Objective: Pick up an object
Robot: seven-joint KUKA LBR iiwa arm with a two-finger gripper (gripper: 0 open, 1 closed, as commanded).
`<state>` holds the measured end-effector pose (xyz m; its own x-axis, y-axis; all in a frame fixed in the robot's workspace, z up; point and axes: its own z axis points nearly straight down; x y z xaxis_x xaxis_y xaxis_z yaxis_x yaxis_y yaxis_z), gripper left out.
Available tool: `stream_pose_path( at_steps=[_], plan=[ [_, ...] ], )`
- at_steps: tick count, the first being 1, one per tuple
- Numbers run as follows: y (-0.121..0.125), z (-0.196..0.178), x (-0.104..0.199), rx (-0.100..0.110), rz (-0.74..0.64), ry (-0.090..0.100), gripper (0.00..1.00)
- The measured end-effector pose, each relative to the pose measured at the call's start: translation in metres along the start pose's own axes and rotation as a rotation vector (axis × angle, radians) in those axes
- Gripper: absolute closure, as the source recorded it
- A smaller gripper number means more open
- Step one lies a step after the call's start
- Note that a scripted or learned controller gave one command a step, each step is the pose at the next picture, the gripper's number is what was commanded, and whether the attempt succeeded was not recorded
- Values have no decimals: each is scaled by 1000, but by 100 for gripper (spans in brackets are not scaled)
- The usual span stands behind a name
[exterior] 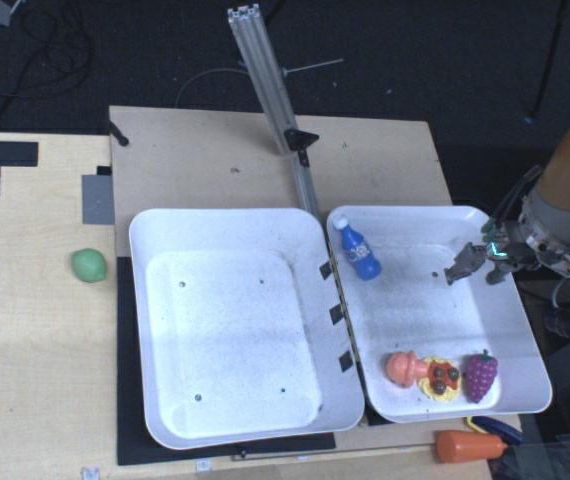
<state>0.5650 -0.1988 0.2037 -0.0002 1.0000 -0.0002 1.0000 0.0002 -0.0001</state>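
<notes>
Over at the right rim of the right bin [510, 313]: gripper [477, 268], hovering above the bin's upper right part, two dark fingers [460, 268] spread apart with nothing between them. Behind it, grey arm [550, 223] with an orange band, reaching in from the right. Well apart from the fingers, toward the bin's upper left: blue bottle [358, 250] with a white cap, lying tilted near the wall shared with the left bin [165, 238]. Down along the right bin's lower edge, close together in a row: pink toy [402, 367], yellow piece with red and dark bits [440, 380] touching it, purple grape bunch [480, 375] just beside. Outside the bin, below its lower rim: orange carrot-like toy [468, 445] on the bench. Far left, on the light wooden surface [25, 308]: green ball [89, 265], well apart from both bins. Above the bins, slanted metal rail [265, 73] running down to the gap between them.
</notes>
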Motion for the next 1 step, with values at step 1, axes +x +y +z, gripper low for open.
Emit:
stream_pose_path(
  at_steps=[1],
  plan=[
    [0,0,0,0,0,0,0]
  ],
)
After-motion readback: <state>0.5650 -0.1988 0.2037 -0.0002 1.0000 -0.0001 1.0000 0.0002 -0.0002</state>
